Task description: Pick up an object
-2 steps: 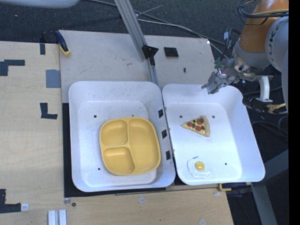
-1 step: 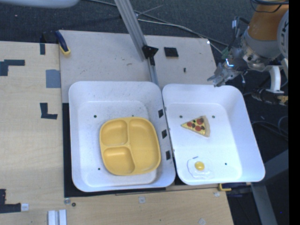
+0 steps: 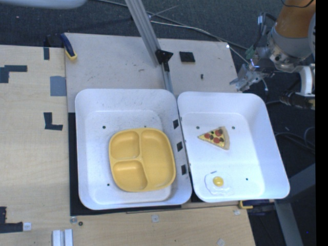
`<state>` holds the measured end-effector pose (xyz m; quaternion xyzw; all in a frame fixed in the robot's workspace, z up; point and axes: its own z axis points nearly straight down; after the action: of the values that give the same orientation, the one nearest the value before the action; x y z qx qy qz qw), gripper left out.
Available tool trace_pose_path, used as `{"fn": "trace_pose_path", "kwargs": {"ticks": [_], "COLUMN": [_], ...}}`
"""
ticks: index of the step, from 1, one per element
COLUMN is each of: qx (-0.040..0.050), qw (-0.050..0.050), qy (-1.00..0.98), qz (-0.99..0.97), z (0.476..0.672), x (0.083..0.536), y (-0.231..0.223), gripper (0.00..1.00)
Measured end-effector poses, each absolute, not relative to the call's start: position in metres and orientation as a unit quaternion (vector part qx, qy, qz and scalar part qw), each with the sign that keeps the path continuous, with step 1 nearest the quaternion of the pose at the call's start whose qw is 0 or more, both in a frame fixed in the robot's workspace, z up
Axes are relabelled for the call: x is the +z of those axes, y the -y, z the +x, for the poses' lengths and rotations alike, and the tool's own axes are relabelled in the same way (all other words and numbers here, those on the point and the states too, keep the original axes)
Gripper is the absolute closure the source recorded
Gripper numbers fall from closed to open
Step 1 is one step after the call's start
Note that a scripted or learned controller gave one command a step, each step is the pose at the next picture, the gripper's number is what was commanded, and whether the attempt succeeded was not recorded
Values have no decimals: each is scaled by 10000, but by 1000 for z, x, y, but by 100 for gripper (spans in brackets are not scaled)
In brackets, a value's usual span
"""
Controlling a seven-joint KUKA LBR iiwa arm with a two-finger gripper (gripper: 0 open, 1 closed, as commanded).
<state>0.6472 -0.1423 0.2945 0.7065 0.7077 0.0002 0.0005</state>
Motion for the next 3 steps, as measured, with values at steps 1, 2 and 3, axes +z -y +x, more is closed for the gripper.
{"fn": "trace_pose_path", "kwargs": {"ticks": [1, 2, 3], "qx": [-2, -11, -12], "qw": [-4, -12, -15], "qy": [-7091, -7089, -7090], "qz": [7051, 7053, 7052], "z": [654, 657, 656], "x": [293, 269, 247], "y": [90, 38, -13], "gripper": [100, 100, 100]}}
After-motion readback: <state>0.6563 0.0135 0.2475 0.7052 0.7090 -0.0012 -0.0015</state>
